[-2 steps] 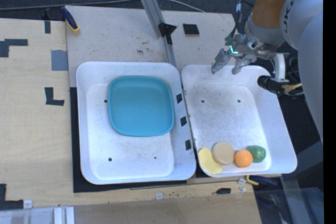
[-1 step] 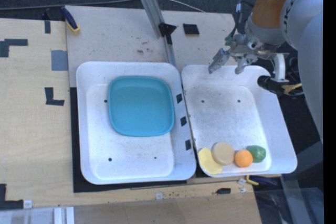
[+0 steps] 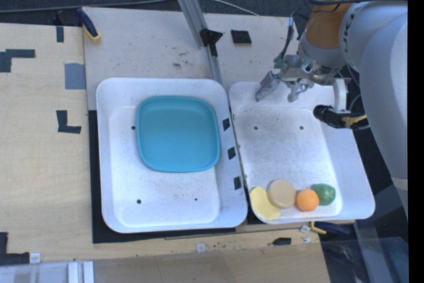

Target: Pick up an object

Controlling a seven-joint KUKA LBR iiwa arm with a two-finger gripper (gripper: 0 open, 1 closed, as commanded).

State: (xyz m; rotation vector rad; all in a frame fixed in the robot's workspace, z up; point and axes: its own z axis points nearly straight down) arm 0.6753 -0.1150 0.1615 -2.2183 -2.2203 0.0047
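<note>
While the gripper (image 3: 281,91) hovers with fingers spread and nothing between them at the right bin's (image 3: 344,162) far edge, you are in the approach step. Direct it to the orange ball (image 3: 307,200) among the items at the near edge.

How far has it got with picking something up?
Nothing looks picked up yet. The gripper hangs over the far end of the right bin, fingers spread with nothing between them. The yellow piece, beige disc, orange ball and green piece lie at the near end.
</note>
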